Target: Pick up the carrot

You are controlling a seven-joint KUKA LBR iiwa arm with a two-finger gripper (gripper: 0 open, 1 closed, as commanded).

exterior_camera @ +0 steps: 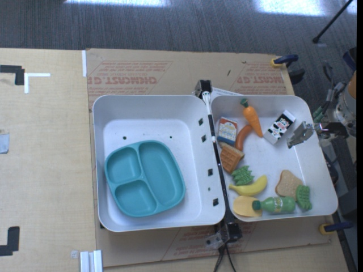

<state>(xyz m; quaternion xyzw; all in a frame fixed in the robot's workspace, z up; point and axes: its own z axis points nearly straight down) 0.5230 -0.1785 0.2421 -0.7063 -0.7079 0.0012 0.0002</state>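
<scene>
Claw (299, 134) hangs over right bin's (317, 169) edge, clear of carrot (252, 118).

Arm (347, 107) cut off at right edge; print on small carton (227, 131) too small.

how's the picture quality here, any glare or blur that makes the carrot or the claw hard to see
Camera view: even light and sharp over both bins, so the carrot reads clearly in the right bin; bright window patches wash out the floor along the top; the claw at the right bin's far edge is small and slightly soft, its fingers hard to make out.
</scene>
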